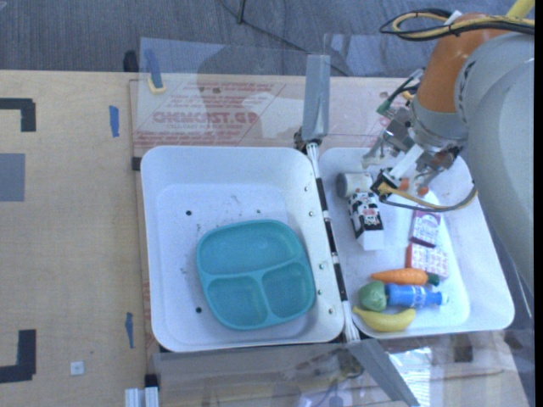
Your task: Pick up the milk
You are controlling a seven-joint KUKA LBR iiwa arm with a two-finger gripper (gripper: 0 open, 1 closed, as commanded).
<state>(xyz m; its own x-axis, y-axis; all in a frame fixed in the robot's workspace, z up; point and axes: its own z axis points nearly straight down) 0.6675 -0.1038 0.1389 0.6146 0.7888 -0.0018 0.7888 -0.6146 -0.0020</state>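
The milk [366, 219], a cow-patterned carton, lies in the upper left part of the right bin [488, 308], just below a grey cup [352, 182]. The gripper [392, 147] hangs over the bin's upper edge, up and right of the carton. I cannot tell how far open it is.

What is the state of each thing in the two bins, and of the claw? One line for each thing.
milk: lying on its side in the right bin, not lifted
blue bottle: lying on its side
carrot: lying flat
banana: lying flat
pink packet: lying flat
teal plate: right way up in the left bin
claw: above the right bin's far end, near the milk
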